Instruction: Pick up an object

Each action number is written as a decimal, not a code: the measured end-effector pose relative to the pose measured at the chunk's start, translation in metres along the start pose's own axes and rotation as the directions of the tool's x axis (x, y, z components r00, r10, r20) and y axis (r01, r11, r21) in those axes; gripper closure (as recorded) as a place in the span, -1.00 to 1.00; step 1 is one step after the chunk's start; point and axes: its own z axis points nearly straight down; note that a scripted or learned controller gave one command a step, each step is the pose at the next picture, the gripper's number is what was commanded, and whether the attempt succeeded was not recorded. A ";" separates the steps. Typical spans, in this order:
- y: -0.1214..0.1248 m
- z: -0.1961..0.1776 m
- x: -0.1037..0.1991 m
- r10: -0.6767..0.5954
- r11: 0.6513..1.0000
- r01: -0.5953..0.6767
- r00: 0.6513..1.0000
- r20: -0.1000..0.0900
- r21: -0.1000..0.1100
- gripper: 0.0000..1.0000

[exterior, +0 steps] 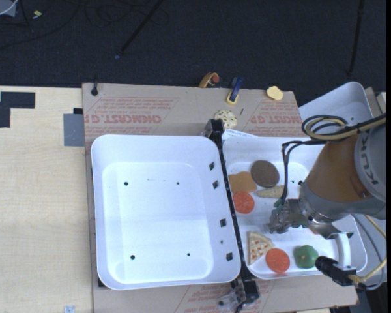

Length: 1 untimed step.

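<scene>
Food-shaped toys, seven that could be counted, lay in the right white shallow bin point(293, 150): one brown round disc point(265, 173), one orange-tan flat slab point(242, 182) just left of it, one pale beige strip point(270, 192) below the disc, one red round slice point(244, 203), one triangular pizza-like wedge point(258, 246), one orange-red ball point(277, 260) and one green round piece point(305, 256), these last three along the bin's lower edge. The two-finger gripper point(281, 220) hung at the lower right of the frame, above the wedge and right of the red slice; how far its jaws stood apart could not be told, nor anything between them. The grey arm with its orange band point(335, 175) covered the bin's right part. The left white shallow bin point(111, 175) sat beside it on brown cardboard point(150, 113).
</scene>
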 end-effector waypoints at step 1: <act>-0.001 -0.009 -0.001 0.005 1.000 -0.005 1.000 -0.001 0.003 1.00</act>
